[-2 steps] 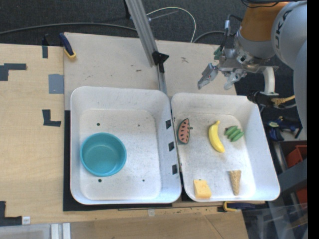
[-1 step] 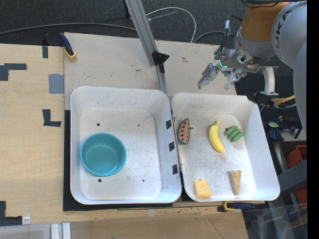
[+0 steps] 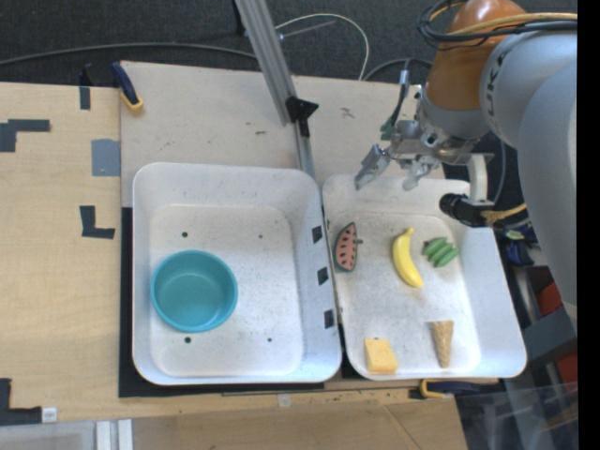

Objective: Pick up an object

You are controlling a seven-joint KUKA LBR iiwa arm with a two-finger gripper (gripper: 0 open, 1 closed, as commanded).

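Hovered with gripper spread wide and empty above the right bin's far rim, banana yet ungrasped.

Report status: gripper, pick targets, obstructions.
Gripper open, nothing held, above right white bin's far edge. Yellow banana, green pod, watermelon slice untouched. Nothing blocking.

Robotics lab: plywood counter with tape marks, two white bins holding toy food, loose cables at 12 o'clock, metal camera pole.
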